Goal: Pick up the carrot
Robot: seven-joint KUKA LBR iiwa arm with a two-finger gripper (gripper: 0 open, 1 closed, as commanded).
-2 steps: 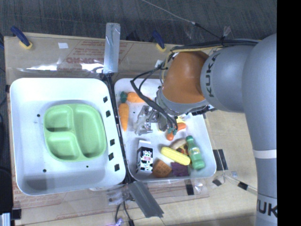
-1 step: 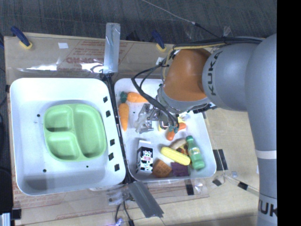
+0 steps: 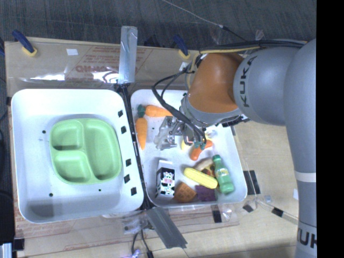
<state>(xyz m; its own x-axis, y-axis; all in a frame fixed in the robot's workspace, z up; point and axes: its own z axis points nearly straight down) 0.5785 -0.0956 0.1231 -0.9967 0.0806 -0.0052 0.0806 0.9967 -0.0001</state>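
Observation:
Three carrots lie in the right bin (image 3: 236, 160). One carrot (image 3: 141, 132) rests lengthwise along the left wall. A second carrot (image 3: 157, 111) lies across the far left corner. A smaller carrot (image 3: 196, 151) sits near the bin's middle, just under the wrist. My gripper (image 3: 166, 136), metallic grey, hangs low over the bin floor between the left-wall carrot and the small one, roughly a hand's width right of the former. The orange wrist band (image 3: 215, 85) and grey arm cover the bin's far right part.
At the near end of the right bin lie a green bottle (image 3: 223, 177), a yellow corn-like piece (image 3: 200, 177), a cow-patterned carton (image 3: 166, 182), a brown item (image 3: 184, 193) and a purple one (image 3: 207, 194). The left bin (image 3: 27, 106) holds a green divided plate (image 3: 85, 150).

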